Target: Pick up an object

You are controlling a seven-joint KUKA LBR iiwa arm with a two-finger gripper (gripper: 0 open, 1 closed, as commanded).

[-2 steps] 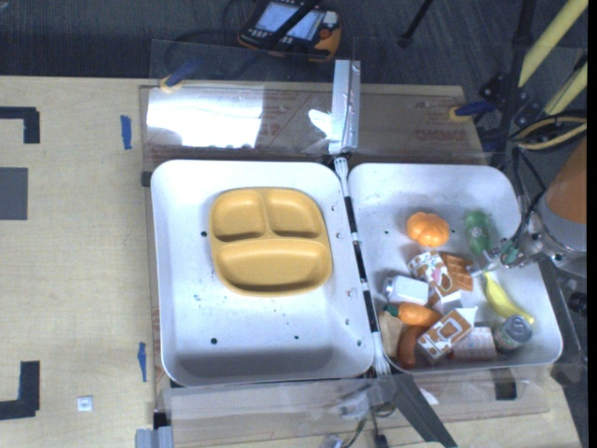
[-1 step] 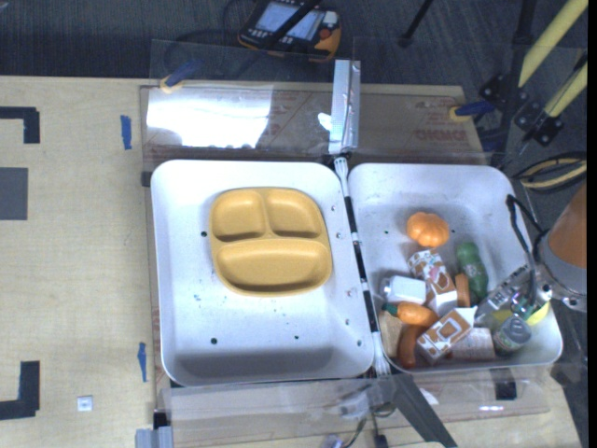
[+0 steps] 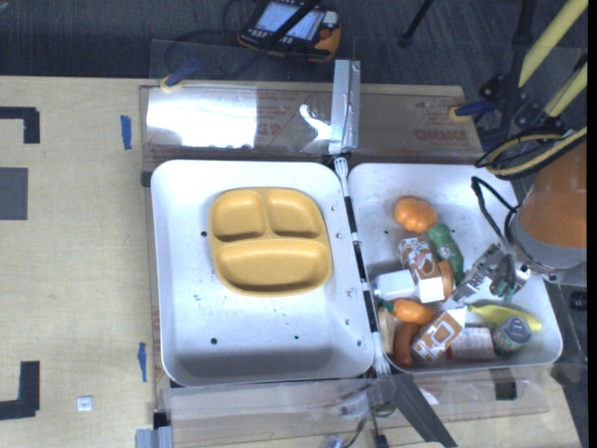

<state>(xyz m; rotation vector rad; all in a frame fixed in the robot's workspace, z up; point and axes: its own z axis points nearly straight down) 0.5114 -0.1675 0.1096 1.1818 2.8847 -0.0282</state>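
Note:
The right bin (image 3: 480,177) holds a heap of toy food. An orange fruit (image 3: 414,213) lies at the back, with a green bottle (image 3: 446,243) just right of it. A small printed carton (image 3: 419,258) and a white block (image 3: 397,283) sit mid-bin. An orange carrot (image 3: 411,311) and a second carton (image 3: 438,335) lie near the front. A yellow banana (image 3: 509,317) rests at the front right. My gripper (image 3: 483,275) hangs low over the heap's right side, between the green bottle and the banana. I see nothing held in it.
The left bin (image 3: 187,250) bears a yellow divided plate (image 3: 270,241). A raised divider (image 3: 356,259) separates the two bins. Clear plastic panels (image 3: 242,119) stand behind them. Black and yellow cables (image 3: 522,147) trail at the right by the arm.

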